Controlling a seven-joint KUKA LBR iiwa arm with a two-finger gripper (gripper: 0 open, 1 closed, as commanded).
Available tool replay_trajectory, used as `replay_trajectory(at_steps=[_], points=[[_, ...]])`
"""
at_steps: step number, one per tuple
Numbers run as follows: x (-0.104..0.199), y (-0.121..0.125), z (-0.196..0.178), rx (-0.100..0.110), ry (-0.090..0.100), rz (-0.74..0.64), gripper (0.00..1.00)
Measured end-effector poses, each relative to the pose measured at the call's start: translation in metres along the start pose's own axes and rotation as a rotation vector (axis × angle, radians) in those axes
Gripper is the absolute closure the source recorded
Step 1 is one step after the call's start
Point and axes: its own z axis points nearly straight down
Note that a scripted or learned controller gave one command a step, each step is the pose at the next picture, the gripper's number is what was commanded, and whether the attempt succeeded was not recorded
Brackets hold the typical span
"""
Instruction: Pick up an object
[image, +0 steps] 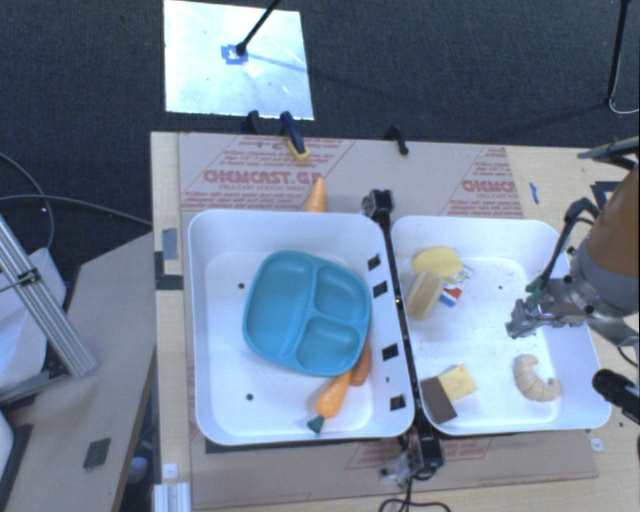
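One hand (527, 320) hangs above the croissant (535, 379); its grip cannot be told.

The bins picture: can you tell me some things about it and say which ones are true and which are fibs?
1. The blue plate lies in the left bin. True.
2. The carrot lies in the right bin. False: it lies in the left bin, partly under the plate.
3. The gripper hangs over the right bin. True.
4. The croissant is between the gripper's fingers. False: it lies on the bin floor, apart from the gripper.
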Motion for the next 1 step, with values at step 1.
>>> replay_trajectory(at_steps=[1], points=[[-0.0025,0.0024,-0.0102,-0.004,-0.002,-0.001,1.0]])
